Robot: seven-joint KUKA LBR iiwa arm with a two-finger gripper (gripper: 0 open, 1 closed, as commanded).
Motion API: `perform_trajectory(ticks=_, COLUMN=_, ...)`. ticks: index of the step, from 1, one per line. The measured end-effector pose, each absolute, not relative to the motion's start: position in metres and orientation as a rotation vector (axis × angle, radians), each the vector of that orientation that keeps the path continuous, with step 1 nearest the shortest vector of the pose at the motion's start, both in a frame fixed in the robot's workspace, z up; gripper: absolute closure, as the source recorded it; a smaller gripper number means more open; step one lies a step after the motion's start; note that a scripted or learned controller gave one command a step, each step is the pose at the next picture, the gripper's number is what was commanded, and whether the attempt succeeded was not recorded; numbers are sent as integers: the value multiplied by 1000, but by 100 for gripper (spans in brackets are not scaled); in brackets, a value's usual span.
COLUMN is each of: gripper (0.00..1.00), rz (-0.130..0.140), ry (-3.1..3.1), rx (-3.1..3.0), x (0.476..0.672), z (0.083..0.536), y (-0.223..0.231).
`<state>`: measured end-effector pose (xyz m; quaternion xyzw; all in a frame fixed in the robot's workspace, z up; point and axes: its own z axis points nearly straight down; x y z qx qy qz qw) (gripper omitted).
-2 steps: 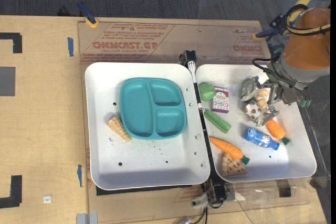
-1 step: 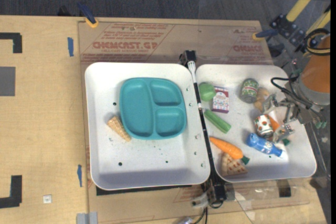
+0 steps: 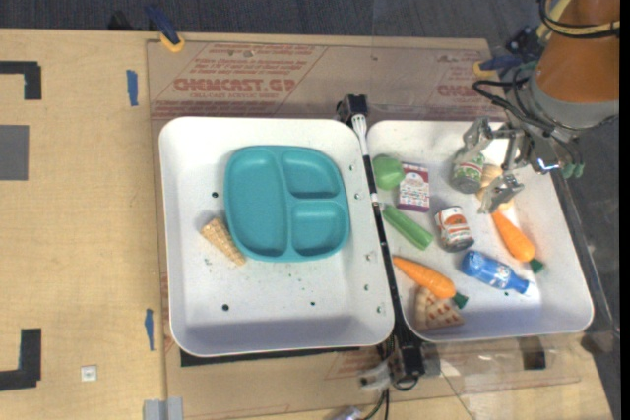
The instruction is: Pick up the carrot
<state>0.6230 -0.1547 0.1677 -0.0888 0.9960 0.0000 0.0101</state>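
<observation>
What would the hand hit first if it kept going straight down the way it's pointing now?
Most likely the orange toy carrot with the green stem end lying just beneath the hand in the right white bin, though depth is hard to judge from this slanted view.

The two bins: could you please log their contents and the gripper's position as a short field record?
left bin: teal divided plate, waffle piece
right bin: two carrots, blue bottle, small can, green pieces, carton, pizza slice
gripper: over right bin's far side, just above right-hand carrot's top end
carrot held: no
</observation>
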Motion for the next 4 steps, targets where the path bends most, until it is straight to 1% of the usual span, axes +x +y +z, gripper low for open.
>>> perform_trajectory(ticks=1, gripper=0, rz=-4, ry=3085, rx=-520, x=606, z=98, y=-189)
perform_trajectory(ticks=2, gripper=0, rz=-5, ry=3099, rx=-445, x=561, z=89, y=-221)
perform_trajectory(ticks=3, gripper=0, rz=-6, ry=3128, rx=-14, x=533, z=90, y=-204)
perform_trajectory(ticks=4, gripper=100, rz=-11, ry=3114, rx=-17, x=537, z=104, y=-203)
